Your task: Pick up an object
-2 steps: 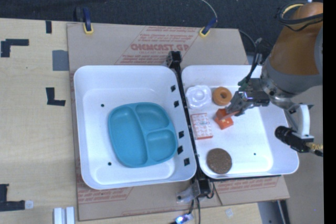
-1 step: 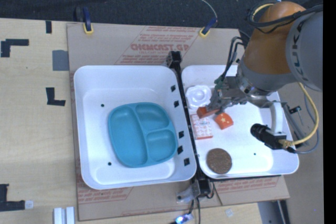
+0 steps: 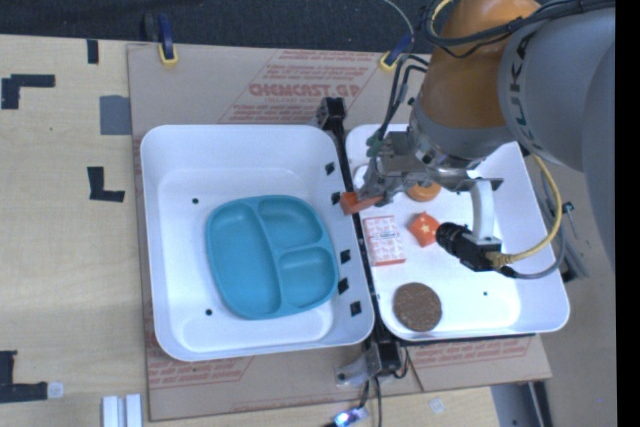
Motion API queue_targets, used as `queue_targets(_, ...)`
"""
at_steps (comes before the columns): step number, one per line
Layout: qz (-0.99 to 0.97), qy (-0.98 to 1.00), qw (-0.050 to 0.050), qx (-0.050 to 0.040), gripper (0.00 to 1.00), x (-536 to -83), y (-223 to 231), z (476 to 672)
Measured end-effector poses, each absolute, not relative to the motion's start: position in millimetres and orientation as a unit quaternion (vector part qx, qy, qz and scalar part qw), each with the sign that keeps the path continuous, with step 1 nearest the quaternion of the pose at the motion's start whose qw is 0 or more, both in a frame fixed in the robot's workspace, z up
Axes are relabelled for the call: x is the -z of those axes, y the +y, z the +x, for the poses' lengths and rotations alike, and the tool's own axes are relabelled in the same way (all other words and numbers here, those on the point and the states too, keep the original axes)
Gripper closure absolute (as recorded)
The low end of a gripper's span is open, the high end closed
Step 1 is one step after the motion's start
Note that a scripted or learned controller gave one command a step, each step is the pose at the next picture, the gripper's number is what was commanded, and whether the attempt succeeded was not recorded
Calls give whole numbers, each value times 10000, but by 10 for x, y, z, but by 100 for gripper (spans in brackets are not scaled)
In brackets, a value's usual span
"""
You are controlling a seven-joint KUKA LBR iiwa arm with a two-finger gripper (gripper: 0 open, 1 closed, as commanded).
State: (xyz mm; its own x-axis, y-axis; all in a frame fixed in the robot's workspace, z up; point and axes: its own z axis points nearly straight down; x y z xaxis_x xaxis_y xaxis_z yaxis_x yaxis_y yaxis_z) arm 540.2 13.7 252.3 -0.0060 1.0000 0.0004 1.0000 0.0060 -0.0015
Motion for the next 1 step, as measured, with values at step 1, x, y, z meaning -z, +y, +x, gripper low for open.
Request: queue_targets(1,-7055,-7087,11,-15,100,-2346,623,5452)
